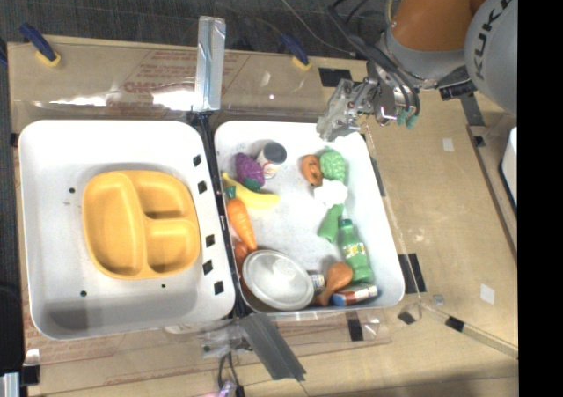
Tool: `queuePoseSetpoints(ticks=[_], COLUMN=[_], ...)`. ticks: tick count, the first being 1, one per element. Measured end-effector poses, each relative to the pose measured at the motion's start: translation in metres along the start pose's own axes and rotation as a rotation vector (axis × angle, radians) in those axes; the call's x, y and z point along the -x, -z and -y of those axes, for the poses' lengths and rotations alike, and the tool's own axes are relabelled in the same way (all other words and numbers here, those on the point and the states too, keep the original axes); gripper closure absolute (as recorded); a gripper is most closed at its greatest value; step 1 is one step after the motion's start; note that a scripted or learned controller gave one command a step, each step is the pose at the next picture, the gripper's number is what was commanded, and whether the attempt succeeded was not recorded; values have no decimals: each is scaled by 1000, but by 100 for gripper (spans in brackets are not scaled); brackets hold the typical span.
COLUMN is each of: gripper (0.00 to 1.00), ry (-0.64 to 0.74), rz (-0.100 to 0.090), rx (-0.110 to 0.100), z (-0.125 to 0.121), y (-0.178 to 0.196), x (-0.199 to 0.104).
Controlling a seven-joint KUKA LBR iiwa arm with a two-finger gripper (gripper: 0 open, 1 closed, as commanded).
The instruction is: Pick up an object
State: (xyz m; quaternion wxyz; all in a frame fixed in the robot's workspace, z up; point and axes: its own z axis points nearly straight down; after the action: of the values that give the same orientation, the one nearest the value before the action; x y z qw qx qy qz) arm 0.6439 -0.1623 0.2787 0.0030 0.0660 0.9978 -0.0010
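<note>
Above the far right corner of the right bin [380, 210], the gripper [339, 122] hangs over the rim with nothing between its fingers; whether they are spread or closed cannot be told. Inside the right bin, nearest that corner, lie a green broccoli piece [333, 164] and an orange-brown toy [310, 168]. Farther in are purple grapes [249, 169], a banana [249, 195] and a carrot [240, 221]. At the near side sit a metal bowl [277, 279] and a green bottle [354, 251]. Left of the right bin, the left bin [53, 158] holds a yellow divided tray [141, 221].
</note>
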Motion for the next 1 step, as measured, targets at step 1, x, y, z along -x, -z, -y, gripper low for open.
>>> queuePoseSetpoints(ticks=[1], gripper=[100], ry=[72], rz=[-1], rx=[1], z=[25], y=[28], x=[10])
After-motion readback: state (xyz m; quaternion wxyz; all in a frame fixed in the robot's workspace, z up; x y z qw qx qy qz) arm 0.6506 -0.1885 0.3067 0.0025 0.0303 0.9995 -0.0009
